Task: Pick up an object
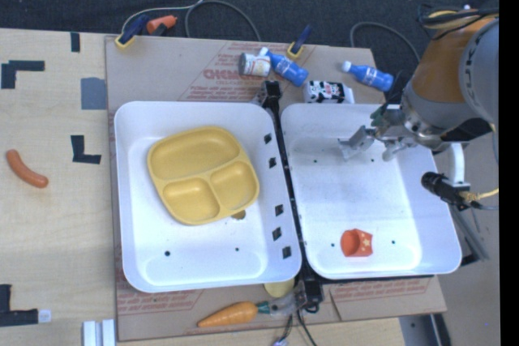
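Desk [57,134] seen from above, with two white bins side by side. Left bin [138,255] carrying yellow divided plate [203,174], lying flat, probably as clutter. Right bin [324,198] with grey arm [462,85] reaching in from 3 o'clock. Gripper [369,138] hovering at 12 o'clock of this bin, fingers narrow, holding nothing. Small orange object [357,242] at 6 o'clock, compact, long axis unclear.

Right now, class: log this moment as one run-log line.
claw: over right bin, upper part | target: orange object lying near bin's front edge | left bin: yellow plate
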